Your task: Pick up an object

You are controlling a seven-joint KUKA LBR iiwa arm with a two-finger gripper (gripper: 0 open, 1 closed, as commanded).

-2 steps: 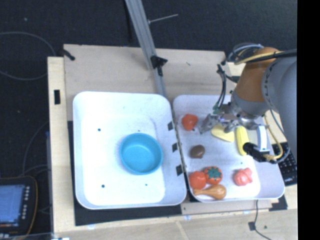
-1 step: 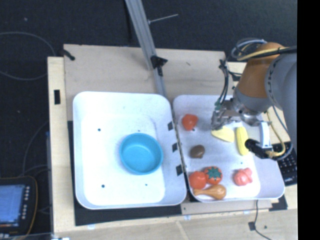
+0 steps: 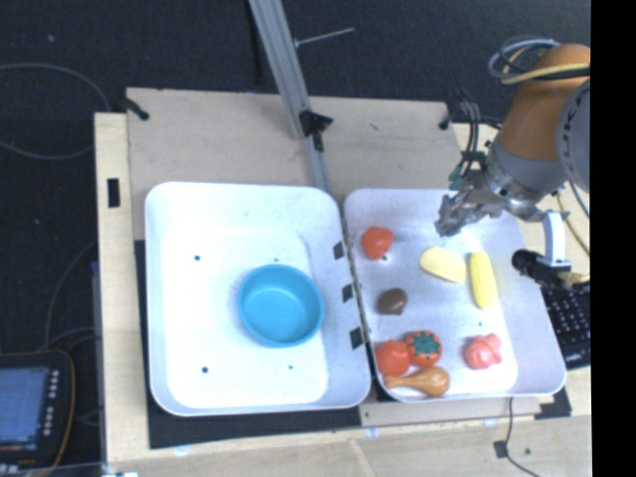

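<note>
While nothing is yet between the fingers that I can see, I read this as the approach step: the gripper (image 3: 455, 217) hangs over the far part of the right bin (image 3: 532, 361), just beyond the pale yellow lemon-like piece (image 3: 443, 264) and the yellow banana-shaped piece (image 3: 482, 279). From this slanted view I cannot tell whether the tool is spread or closed; it is small and dark against the white floor.

Any item would satisfy the task, and the candidates all sit in the right bin. A red round piece (image 3: 376, 241) lies near the far-left corner, a brown lump (image 3: 392, 301) sits mid-left, and a red tomato-like piece (image 3: 392, 357), an orange-and-green piece (image 3: 423, 346) and a tan pear shape (image 3: 421, 382) crowd together at the near edge. A pink-red piece (image 3: 482, 352) rests near the right side. The left bin (image 3: 179, 227) holds a blue bowl (image 3: 280, 305).

My guess is the lemon-like piece is the closest target. I would want the tool brought a little nearer, centred over it and lowered straight, keeping clear of the banana shape beside it, since the two almost touch and a finger could land on both.

Both bins rest on a pale wooden bench (image 3: 229, 137) over dark carpet. A grey metal post (image 3: 283, 58) slants up from the far side between the bins, a pendant screen (image 3: 25, 405) sits at the near left, and a keyboard (image 3: 571, 321) lies at the right.
</note>
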